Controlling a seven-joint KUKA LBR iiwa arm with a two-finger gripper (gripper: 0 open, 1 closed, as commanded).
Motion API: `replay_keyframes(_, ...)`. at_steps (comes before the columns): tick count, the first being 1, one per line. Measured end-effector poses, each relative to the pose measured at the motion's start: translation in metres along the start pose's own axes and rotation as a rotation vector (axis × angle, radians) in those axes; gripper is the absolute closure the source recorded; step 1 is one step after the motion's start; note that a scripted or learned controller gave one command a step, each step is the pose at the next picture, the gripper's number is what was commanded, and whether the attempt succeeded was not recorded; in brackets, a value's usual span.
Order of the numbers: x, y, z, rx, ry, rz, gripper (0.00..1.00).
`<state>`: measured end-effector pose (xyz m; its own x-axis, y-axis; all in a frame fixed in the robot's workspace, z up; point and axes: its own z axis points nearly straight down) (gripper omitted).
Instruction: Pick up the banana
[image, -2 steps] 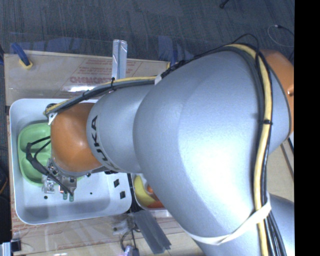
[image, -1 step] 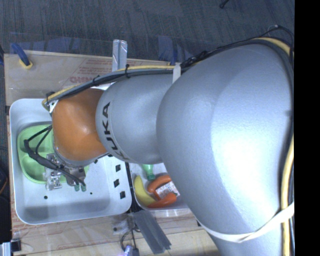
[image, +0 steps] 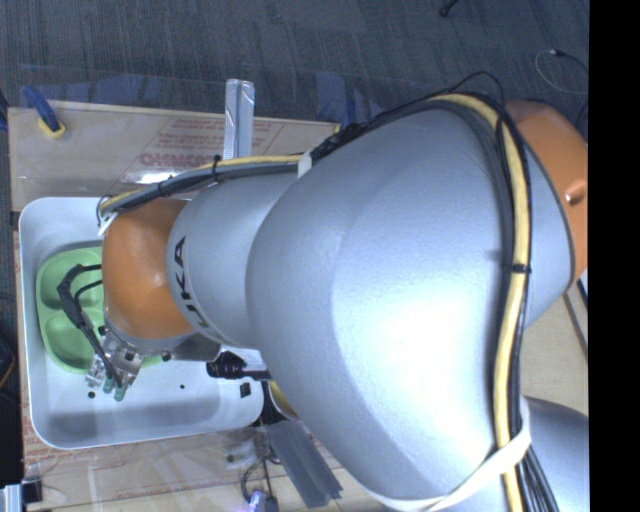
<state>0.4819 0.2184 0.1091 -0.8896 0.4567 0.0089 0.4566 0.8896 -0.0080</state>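
My grey arm (image: 400, 300) covers most of the camera view, and its orange band (image: 140, 275) hangs over the left bin (image: 60, 425). The gripper (image: 108, 378) points down into that bin, just at the lower right edge of a green bowl-like object (image: 55, 300). I see nothing held in the gripper. A thin yellow sliver (image: 273, 398) peeks out under the arm near the wall between the bins; I cannot tell whether it is the banana. The arm hides the right bin and much of the left one.
The green object lies against the left bin's left wall. Bare white bin floor (image: 150, 405) shows in front of the gripper. A wooden board (image: 120, 140) with a grey upright post (image: 239, 115) lies behind the bins. A yellow cable (image: 515, 260) runs along the arm.
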Motion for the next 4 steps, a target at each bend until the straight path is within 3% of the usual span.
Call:
replay_keyframes(1,0.007,0.001,0.007,-0.014,-0.003,0.304,1.00)
replay_keyframes(2,0.005,-0.006,-0.041,-0.008,-0.004,0.704,1.00)
replay_keyframes(3,0.002,-0.013,-0.093,-0.009,-0.001,0.763,1.00)
replay_keyframes(4,0.004,-0.012,-0.100,-0.003,0.000,0.753,1.00)
